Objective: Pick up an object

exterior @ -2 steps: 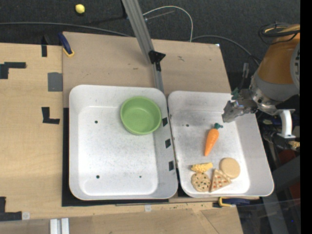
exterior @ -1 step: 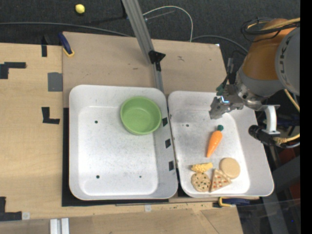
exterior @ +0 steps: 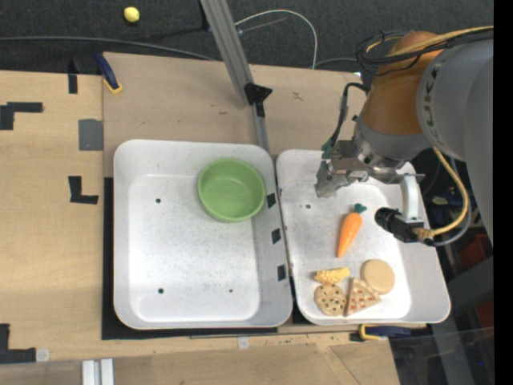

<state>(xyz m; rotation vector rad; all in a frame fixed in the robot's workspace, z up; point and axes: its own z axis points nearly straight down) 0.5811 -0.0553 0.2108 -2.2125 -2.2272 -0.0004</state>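
Note:
An orange toy carrot with a green top lies in the right bin, near its middle. At that bin's front sit a yellow corn piece, a round tan biscuit, a speckled cookie and a pizza slice. A green bowl rests in the left bin, at its back right. My gripper hangs over the back part of the right bin, up and left of the carrot, with nothing visible between its fingers.
A grey pole slants down to the ridge between the bins. Cables loop over the dark floor behind the bench. A small yellow ball lies off the bench at the far left. The arm's body covers the right bin's back right corner.

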